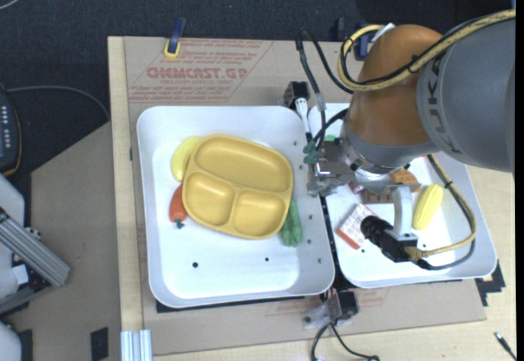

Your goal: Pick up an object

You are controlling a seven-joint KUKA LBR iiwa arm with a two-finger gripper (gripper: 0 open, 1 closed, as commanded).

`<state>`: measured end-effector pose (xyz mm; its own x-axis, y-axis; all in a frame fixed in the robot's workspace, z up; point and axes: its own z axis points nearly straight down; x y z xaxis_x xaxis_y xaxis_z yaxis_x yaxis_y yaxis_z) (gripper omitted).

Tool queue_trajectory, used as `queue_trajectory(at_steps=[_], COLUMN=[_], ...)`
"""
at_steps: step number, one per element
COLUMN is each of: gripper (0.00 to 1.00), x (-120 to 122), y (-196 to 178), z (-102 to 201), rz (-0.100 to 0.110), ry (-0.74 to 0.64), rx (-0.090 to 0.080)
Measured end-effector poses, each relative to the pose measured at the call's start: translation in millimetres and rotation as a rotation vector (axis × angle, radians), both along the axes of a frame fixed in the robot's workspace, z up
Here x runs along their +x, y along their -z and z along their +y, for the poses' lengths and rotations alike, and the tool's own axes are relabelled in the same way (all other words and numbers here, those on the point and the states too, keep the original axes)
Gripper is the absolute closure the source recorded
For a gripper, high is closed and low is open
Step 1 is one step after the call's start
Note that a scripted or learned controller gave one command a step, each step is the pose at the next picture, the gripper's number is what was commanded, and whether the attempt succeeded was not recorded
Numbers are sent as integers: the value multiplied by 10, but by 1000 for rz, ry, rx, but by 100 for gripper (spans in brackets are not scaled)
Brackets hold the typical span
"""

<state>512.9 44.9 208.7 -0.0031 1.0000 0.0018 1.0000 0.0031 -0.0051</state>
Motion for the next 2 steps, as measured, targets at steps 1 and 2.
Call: queue_trajectory(at_steps=[1, 2], gripper=[100, 100], x=[-167, -68], y=[-66, -98], z=[232, 277], rz=[-1, -7], ry=[0, 2], rx=[0, -1])
